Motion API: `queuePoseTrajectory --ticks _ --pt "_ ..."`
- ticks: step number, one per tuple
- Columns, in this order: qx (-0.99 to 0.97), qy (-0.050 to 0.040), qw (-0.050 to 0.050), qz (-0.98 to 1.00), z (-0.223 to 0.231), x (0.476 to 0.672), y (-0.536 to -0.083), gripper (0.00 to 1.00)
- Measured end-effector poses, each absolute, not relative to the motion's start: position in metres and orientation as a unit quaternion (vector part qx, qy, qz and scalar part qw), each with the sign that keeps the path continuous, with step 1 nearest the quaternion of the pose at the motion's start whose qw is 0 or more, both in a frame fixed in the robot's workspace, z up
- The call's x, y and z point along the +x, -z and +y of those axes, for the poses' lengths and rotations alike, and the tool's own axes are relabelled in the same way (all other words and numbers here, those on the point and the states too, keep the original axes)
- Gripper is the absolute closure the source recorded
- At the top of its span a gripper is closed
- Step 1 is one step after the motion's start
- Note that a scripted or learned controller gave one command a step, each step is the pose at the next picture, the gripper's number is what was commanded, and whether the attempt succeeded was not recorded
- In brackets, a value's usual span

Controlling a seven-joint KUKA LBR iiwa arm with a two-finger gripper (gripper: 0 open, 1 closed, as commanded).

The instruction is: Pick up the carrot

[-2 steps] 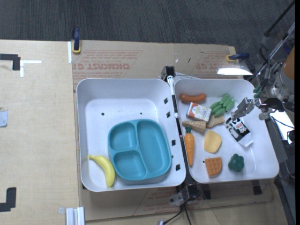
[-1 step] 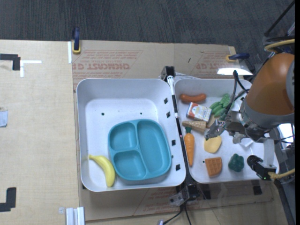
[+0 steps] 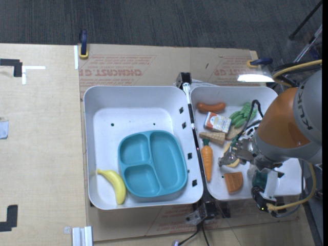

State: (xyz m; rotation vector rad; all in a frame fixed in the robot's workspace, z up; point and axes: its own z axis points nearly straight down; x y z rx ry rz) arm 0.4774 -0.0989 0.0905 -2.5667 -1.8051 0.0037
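The carrot (image 3: 206, 160) is orange with a green top and lies lengthwise along the left wall of the right bin (image 3: 225, 93). My gripper (image 3: 230, 155) hangs just to the right of the carrot, over the middle of that bin, with a small gap between them. Something yellow shows just beneath the gripper. The grey arm with its orange band (image 3: 279, 119) comes in from the right and hides the right part of the bin.
The right bin also holds a red sausage (image 3: 211, 106), a red-and-white carton (image 3: 218, 122), a green vegetable (image 3: 241, 115), a tan stick (image 3: 212, 137) and an orange wedge (image 3: 233, 182). In the left bin (image 3: 102, 106) sit a teal divided plate (image 3: 152, 163) and a banana (image 3: 115, 184).
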Motion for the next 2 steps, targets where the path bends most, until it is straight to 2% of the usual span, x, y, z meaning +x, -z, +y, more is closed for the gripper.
queuePoseTrajectory --ticks 1,2 --pt "-0.911 -0.0022 0.002 -0.412 -0.0923 0.5131 -0.0905 0.0" --pt "-0.966 -0.0026 0.002 -0.257 -0.0972 0.513 -0.0908 0.0"
